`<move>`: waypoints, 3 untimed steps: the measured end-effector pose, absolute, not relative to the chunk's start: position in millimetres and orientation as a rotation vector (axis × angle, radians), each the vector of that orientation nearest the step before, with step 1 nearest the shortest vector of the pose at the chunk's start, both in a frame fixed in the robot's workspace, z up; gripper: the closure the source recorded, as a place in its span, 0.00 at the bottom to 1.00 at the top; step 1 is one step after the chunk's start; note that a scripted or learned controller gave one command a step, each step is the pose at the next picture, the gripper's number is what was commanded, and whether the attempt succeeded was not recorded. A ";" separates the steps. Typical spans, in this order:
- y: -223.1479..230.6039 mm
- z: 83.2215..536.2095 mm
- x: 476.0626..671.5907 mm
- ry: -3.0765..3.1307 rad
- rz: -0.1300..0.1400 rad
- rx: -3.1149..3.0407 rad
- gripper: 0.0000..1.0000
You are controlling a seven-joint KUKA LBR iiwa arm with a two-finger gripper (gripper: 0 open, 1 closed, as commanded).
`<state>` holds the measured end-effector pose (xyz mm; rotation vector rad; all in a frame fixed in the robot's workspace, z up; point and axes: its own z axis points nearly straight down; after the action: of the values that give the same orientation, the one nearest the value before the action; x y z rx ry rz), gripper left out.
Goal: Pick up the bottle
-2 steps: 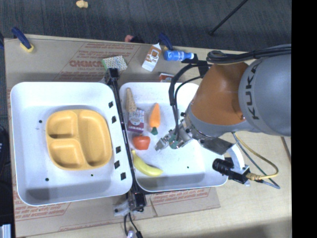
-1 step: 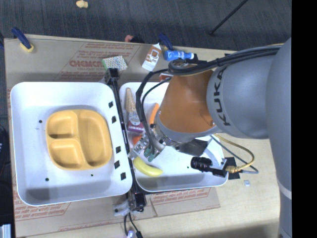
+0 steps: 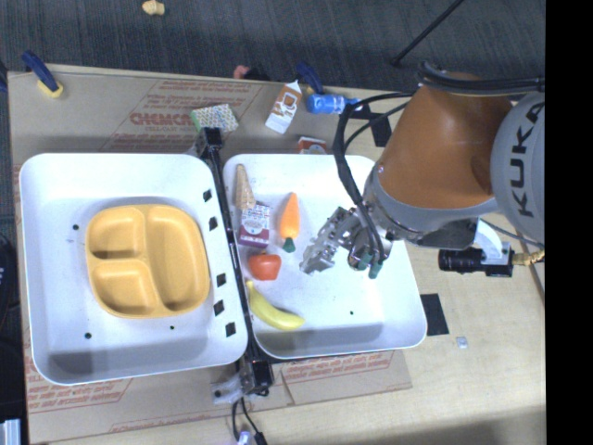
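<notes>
Gripper [image 3: 321,248] blurred at frame centre, its grip impossible to tell.
Bottle [image 3: 255,224], small, dark red with a white label and hard to make out, lies just left of the carrot [image 3: 289,216].

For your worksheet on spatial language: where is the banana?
The banana lies in the right bin, near its front-left corner, just below the tomato.

Two white bins [image 3: 37,248] sit on a tan bench [image 3: 482,378] with red print, the one at 9 o'clock holding a yellow tray [image 3: 146,258], the other an orange carrot [image 3: 289,215], red tomato [image 3: 265,266], yellow banana [image 3: 272,313] and red-and-white packet [image 3: 254,225].
</notes>
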<state>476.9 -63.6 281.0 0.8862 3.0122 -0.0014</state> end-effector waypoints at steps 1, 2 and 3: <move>-43.4 206.3 476.2 3.068 -0.001 0.688 1.00; -120.8 256.8 476.9 3.128 -0.002 0.279 1.00; -141.7 149.4 476.2 3.142 0.000 0.127 1.00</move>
<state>476.2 -141.7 149.4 0.1272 3.1420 0.0002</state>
